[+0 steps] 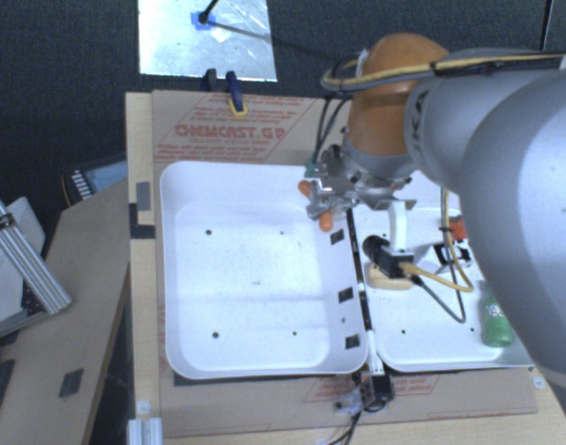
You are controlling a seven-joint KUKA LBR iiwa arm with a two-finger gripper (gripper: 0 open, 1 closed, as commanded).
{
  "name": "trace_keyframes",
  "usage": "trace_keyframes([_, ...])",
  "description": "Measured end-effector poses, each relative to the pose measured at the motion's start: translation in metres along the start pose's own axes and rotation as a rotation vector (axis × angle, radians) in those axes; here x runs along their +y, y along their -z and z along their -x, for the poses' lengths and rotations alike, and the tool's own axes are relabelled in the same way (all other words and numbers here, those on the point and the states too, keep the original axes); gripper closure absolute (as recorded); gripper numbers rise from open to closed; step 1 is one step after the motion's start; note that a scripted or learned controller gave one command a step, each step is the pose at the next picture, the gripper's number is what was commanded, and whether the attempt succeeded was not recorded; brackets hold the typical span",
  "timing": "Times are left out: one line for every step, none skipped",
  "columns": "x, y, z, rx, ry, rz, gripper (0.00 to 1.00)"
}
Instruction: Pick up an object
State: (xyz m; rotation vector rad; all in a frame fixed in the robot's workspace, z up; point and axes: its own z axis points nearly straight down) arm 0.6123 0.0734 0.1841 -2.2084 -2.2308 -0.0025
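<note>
Reaching in from 3 o'clock, the grey KUKA arm, orange band above its wrist, poises its gripper over the seam where two shallow white bins meet. That puts it at the 1 o'clock corner of the left bin and the 11 o'clock corner of the right bin. Two small orange pieces show at the gripper's end, slightly apart. Whether they belong to it cannot be told, nor whether the jaws are wide, narrow or closed on anything.

Candidates for picking lie in the right bin. A green object sits at its 4 o'clock side, right against the edge of the arm and well apart from the gripper. A red-orange object, partly hidden by the arm, sits at 2 o'clock.

Both bins rest on a cardboard sheet with red lettering, laid on the worktop. A blue clamp grips the cardboard's 12 o'clock edge, just below a silver foil sheet. An aluminium rail slants across the 9 o'clock side.
</note>
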Motion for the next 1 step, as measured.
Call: trace_keyframes([-0.0246, 0.0003, 0.0708, -0.006, -0.016, 0.0, 1.0])
